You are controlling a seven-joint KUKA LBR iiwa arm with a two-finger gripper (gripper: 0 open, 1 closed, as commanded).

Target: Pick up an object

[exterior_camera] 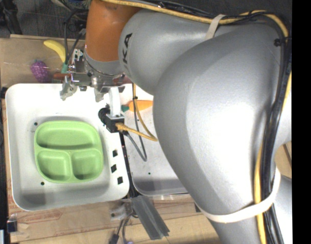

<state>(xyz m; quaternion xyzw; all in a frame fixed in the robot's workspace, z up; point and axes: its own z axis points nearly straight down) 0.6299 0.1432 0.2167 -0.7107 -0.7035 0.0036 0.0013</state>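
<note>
Hovering over the far rim of the left shallow white bin [16,136], two-finger gripper [84,88], jaw state indeterminate. Green three-compartment plastic tray [69,150] inside that bin, near the fingers; orange object [140,105] partly hidden beside the arm.

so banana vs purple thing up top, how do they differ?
The banana is yellow, smooth and curved; the purple object is rounder and bumpy, like a grape bunch. The banana lies farther up the board, the purple object nearer the left bin. Both sit on the wooden bench outside it.
</note>
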